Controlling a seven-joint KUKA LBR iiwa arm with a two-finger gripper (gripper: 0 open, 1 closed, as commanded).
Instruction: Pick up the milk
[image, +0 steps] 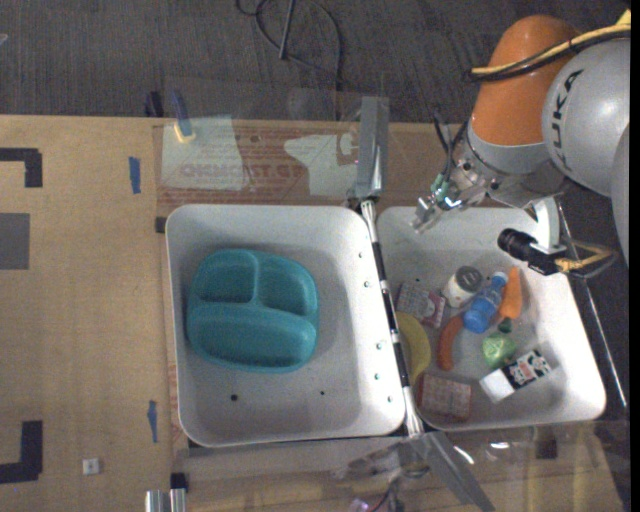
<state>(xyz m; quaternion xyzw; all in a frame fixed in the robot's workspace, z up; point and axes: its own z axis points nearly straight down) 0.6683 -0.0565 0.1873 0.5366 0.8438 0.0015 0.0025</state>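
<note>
The small white-and-black cow-patterned milk carton (517, 374) lies tilted, well below the gripper (432, 212), whose fingers stand apart.

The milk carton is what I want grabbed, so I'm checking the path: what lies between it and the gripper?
In the camera view, the blue bottle lies between gripper and milk carton, beside a white cup.
</note>
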